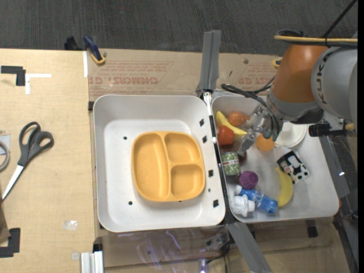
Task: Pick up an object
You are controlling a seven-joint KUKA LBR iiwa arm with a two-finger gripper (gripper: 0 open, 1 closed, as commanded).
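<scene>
Over the right bin (pixel 318 206) we judge the reach underway: our gripper (pixel 257 131) hovers among the fruit near an orange (pixel 264 143), grip state unclear, needing a descent next.

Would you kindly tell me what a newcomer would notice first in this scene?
Most striking is the yellow divided plate lying alone in the left bin. Next, the right bin crowded with toy food, including a banana and a purple item. The arm's pincer hangs over that clutter.
</scene>
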